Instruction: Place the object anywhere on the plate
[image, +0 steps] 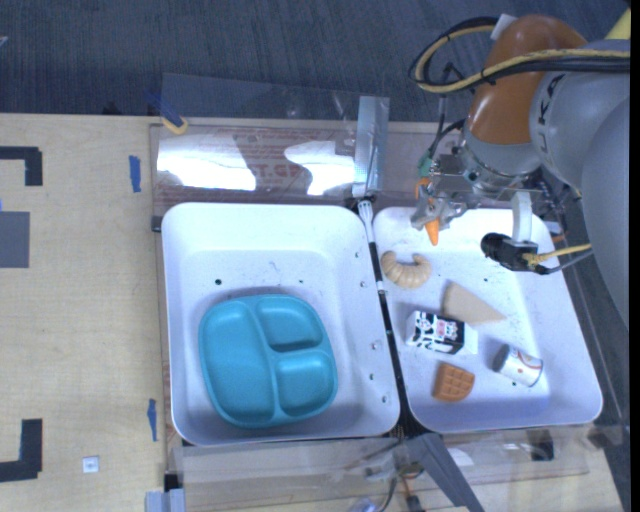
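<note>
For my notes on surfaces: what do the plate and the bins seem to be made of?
Plate: probably plastic, smooth teal, one even colour with soft moulded compartments and a faint sheen. Bins: probably plastic too, white and glossy, with rounded corners and bright glare on their walls.

Two white bins (190, 240), one teal plate (267, 358), six small objects (436, 331).

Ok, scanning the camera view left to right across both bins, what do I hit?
Blue plate → croissant → black-and-white carton → waffle → tan wedge → small white cup. The pincer with an orange piece at its tip hangs above the croissant.
</note>
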